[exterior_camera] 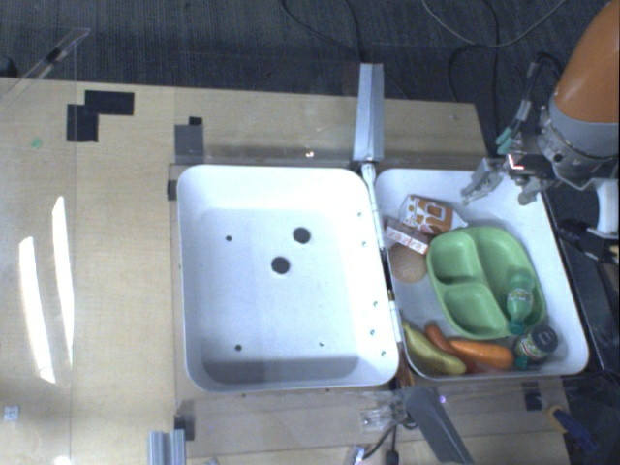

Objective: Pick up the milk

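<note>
The milk is a small brown and white carton lying on its side in the right bin, near that bin's far left corner. My gripper hangs over the far right part of the same bin, up and to the right of the carton and apart from it. Its two grey fingers are spread open with nothing between them. The orange band of the arm shows at the top right.
A green divided plate fills the bin's middle, with a green bottle on its right side. A banana, a carrot and a dark-capped bottle lie along the near wall. The left bin stands beside.
</note>
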Controlling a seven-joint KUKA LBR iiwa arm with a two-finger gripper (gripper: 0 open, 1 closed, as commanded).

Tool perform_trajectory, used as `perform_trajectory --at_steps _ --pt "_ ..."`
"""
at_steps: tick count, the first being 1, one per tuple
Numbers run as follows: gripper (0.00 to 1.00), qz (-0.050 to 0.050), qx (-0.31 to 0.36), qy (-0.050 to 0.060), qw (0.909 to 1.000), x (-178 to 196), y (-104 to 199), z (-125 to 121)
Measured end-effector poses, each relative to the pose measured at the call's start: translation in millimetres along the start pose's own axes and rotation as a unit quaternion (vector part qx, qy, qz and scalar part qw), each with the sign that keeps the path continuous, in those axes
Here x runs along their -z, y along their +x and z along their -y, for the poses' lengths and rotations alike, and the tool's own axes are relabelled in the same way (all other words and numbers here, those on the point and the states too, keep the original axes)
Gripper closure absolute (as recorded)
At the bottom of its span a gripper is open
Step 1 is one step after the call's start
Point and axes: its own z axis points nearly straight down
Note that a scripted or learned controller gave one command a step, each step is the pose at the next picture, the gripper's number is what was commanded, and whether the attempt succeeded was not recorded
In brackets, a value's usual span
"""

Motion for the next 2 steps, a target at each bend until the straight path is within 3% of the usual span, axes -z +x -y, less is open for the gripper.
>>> perform_trajectory --at_steps 1,2 --pt "0.00 0.000 0.044 0.001 0.9990 -110 36 -39" --pt "0.00 0.002 0.004 -0.013 0.9999 -168 28 -6"
